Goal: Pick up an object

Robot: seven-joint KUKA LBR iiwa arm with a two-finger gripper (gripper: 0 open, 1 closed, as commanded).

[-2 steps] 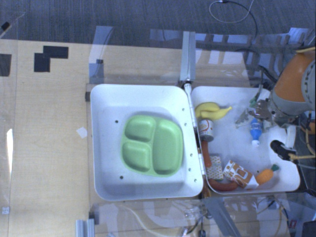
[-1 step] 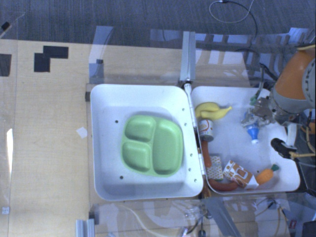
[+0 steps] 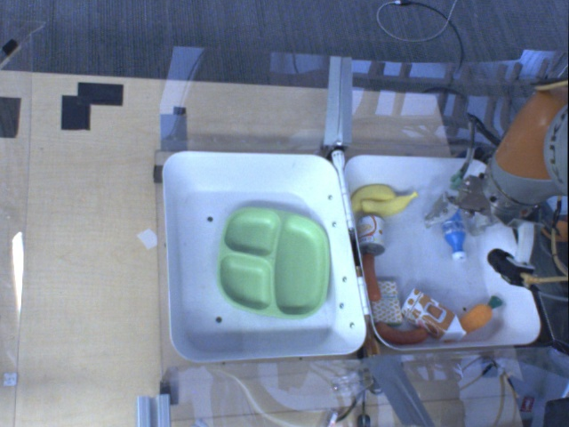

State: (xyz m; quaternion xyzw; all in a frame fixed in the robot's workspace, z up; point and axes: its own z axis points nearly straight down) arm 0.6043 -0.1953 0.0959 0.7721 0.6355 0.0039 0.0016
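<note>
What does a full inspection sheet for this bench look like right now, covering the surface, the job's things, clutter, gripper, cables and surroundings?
Surface: wooden bench with two white bins side by side, left bin and right bin.
Job's things: in the right bin, a banana, small can, blue bottle, orange carton, carrot and red sausage.
Clutter: green divided plate in the left bin.
Gripper: the gripper sits above the right bin near the blue bottle; finger state cannot be told, nothing seen held.
Cables: a looped cable on the floor beyond the bench.
Surroundings: dark carpet, black markers on the bench.
</note>
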